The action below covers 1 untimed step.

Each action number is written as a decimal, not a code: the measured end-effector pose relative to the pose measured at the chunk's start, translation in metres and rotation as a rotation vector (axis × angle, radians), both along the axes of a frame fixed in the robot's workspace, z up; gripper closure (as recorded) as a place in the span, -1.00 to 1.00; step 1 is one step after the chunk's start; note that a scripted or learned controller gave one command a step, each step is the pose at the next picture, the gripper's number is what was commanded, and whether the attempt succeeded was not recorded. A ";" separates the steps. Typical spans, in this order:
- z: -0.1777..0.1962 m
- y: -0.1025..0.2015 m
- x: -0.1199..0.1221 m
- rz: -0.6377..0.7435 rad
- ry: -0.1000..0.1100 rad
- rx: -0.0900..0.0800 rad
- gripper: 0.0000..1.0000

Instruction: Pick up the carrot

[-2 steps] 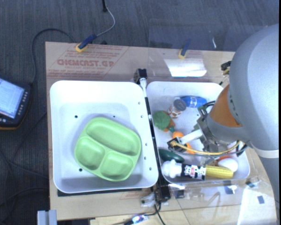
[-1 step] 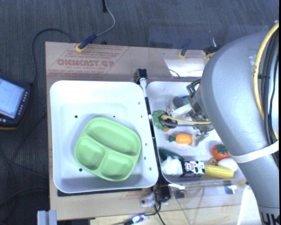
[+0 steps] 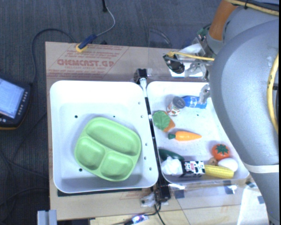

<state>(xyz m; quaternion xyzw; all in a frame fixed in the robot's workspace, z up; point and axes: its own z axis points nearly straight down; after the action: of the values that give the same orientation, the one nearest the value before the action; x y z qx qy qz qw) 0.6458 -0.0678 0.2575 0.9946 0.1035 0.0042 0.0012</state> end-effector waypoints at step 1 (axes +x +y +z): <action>-0.149 -0.044 -0.081 -0.013 0.033 0.002 -1.00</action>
<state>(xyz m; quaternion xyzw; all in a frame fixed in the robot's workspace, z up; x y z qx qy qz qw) 0.5647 -0.1119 0.1086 0.9952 0.0973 -0.0122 -0.0018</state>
